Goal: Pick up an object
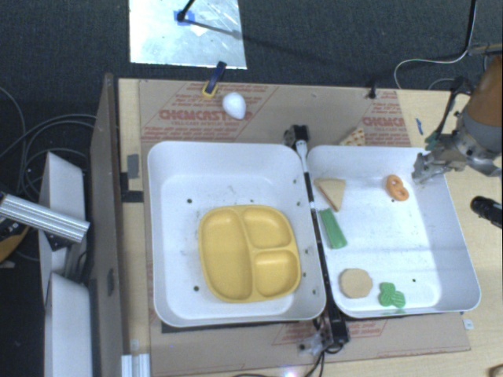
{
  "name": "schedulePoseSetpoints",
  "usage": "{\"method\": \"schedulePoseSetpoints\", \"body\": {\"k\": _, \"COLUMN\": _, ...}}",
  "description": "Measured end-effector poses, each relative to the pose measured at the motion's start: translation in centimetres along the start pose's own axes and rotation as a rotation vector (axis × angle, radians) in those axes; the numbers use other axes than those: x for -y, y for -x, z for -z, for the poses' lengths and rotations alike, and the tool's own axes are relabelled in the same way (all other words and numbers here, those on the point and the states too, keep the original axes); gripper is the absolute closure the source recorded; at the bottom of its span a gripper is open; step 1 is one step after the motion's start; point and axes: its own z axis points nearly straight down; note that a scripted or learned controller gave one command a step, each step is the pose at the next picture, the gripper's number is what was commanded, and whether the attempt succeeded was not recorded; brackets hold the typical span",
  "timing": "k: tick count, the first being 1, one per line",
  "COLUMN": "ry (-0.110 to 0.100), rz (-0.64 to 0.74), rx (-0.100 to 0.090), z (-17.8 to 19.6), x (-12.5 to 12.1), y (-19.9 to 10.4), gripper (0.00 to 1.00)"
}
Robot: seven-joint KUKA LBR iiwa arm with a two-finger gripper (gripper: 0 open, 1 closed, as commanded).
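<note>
Red "CHEMCAST" lettering (191, 116) runs across the brown cardboard sheet (259, 104) on the desk. The tool (428, 168) hovers at the right white bin's (452, 250) far right edge, just beside the small orange ring-shaped toy (397, 187); whether it is clenched cannot be told.

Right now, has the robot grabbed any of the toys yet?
Not yet. The gripper sits at the right bin's far edge, beside the orange pretzel, with nothing seen between its fingers. The wedge, green stick, cookie and green leaf all lie in the bin. Grabbing and lifting are left.
</note>
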Motion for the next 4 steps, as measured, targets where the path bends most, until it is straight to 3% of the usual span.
{"method": "schedulePoseSetpoints", "body": {"k": 1, "ry": 0.0, "rz": 0.009, "rx": -0.002, "z": 4.7, "x": 0.6, "y": -5.3, "gripper": 1.0}}
{"method": "schedulePoseSetpoints", "body": {"k": 2, "ry": -0.002, "rz": 0.004, "rx": -0.002, "z": 4.5, "x": 0.6, "y": -5.0, "gripper": 0.0}}
{"method": "schedulePoseSetpoints", "body": {"k": 3, "ry": -0.002, "rz": -0.001, "rx": 0.001, "z": 2.1, "x": -0.8, "y": 0.2, "gripper": 0.0}}
{"method": "schedulePoseSetpoints", "body": {"k": 4, "ry": -0.008, "rz": 0.006, "rx": -0.003, "z": -10.2, "x": -2.8, "y": -1.3, "gripper": 0.0}}
